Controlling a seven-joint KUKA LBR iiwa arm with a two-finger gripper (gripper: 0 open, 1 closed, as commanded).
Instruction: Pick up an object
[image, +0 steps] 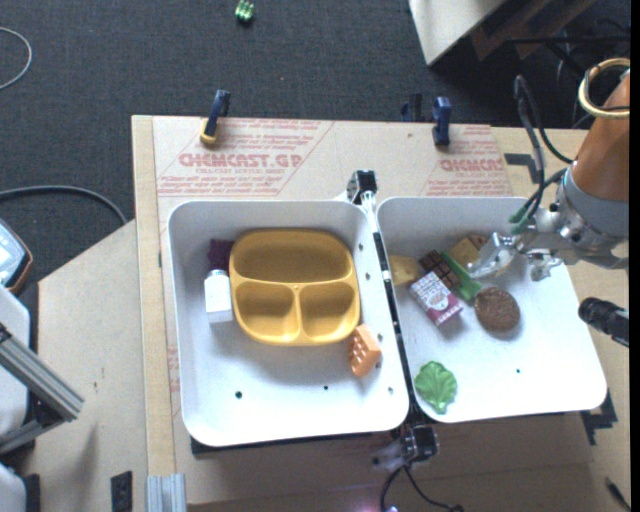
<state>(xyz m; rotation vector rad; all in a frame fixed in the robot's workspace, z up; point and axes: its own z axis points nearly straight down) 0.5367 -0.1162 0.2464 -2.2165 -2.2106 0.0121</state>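
The gripper (497, 256) hangs low in the right bin (560, 385), grip impossible to judge; brown cookie (497, 310) just below it, chocolate bar (441, 273) beside it

even, bright overhead light — soft shadows, mild glare on white bins (190, 400), slightly soft focus.

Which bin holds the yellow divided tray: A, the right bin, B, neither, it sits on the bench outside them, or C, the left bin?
C: the yellow divided tray lies inside the left bin, between a small white bottle and an orange block.
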